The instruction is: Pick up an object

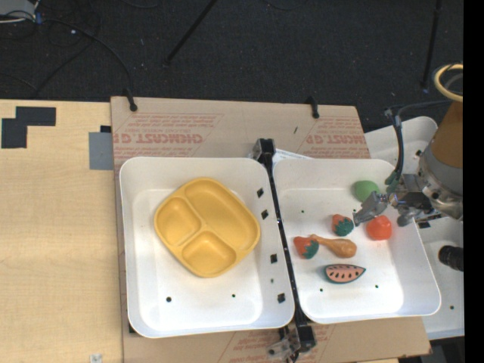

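Camera view: open gripper (387,208) over a round, glossy red-orange toy (379,228) in right bin (412,297).

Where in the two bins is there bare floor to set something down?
Left bin: a bare strip along the near wall, below the yellow divided plate. Right bin: bare floor near the front right corner, beside the watermelon slice. It is crowded around the gripper, red toy and green toy.

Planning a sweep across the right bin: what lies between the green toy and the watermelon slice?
In the camera view, between the green toy and the watermelon slice lie a small red-and-green piece and a chicken drumstick.
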`<control>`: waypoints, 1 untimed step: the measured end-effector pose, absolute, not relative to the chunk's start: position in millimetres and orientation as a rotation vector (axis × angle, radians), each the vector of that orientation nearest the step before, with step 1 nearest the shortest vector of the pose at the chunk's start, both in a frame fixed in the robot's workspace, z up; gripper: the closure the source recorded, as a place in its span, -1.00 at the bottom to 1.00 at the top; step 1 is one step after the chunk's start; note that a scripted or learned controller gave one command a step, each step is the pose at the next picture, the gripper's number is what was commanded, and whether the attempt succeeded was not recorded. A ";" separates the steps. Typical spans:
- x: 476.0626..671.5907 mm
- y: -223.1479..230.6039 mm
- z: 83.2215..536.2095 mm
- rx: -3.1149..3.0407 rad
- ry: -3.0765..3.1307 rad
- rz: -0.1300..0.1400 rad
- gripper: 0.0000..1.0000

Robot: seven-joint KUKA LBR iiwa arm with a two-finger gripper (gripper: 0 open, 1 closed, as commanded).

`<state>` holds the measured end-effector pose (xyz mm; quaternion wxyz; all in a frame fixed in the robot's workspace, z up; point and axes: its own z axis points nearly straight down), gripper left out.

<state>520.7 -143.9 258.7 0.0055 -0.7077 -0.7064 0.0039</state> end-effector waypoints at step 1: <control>522.9 -143.9 264.4 -2.220 -2.221 0.002 -1.00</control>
